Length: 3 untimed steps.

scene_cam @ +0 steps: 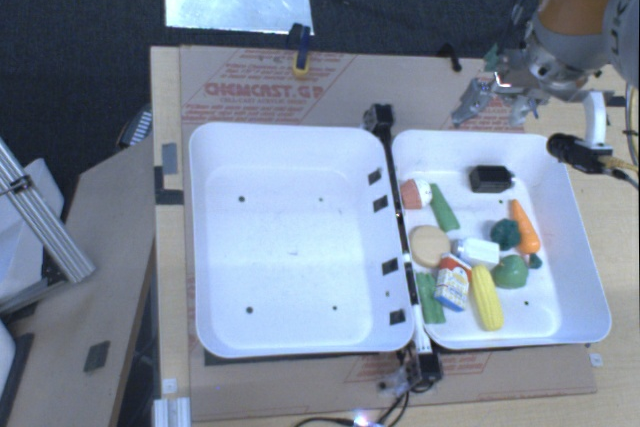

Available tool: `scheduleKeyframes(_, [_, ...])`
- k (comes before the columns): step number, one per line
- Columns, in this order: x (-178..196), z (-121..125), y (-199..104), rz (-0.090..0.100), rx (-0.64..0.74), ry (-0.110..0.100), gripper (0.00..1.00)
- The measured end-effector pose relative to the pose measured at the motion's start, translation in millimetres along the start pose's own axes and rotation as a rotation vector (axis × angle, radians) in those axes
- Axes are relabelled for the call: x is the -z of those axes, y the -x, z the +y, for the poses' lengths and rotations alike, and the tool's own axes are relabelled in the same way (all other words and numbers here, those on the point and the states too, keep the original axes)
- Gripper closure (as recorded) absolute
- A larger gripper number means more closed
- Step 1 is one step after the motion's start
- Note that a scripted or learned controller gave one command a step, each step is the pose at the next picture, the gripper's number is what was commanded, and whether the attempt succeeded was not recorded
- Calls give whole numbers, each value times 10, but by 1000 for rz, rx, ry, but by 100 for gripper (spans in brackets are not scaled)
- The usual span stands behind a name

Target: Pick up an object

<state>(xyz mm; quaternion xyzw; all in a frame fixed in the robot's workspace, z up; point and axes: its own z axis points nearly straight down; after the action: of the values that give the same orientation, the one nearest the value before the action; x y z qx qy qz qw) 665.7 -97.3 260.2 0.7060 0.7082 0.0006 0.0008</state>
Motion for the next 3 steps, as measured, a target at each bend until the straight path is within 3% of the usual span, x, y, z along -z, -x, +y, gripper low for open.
scheduleKeyframes(1, [-1838,-87,122,1,-3,-8,0])
scheduleKeyframes(2, [-1585,-788,633,-2,-8,-4,0])
scheduleKeyframes(3, [-1769,-1639,492,3,-5,-10,0])
